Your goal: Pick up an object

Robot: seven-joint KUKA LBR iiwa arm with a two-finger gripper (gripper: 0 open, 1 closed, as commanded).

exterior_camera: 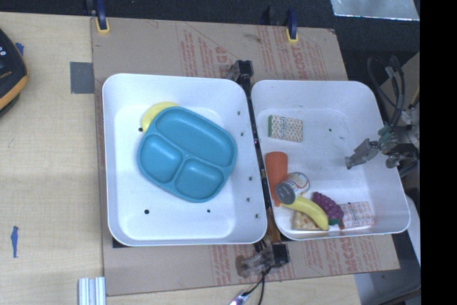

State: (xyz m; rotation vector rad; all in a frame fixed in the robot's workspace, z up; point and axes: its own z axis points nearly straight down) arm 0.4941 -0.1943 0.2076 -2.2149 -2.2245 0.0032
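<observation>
With the gripper (364, 152) low at the right edge of the frame, fingers spread and holding nothing, a clean pick means traversing left to the banana (309, 210) in the lower part of the right bin (325, 93), straddling its narrow width before closing.

The pincer (357, 156) reaches in from the right, holding nothing.

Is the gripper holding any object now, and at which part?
Nothing is held: the gripper hangs above bare floor of the right bin, apart from the objects.
</observation>
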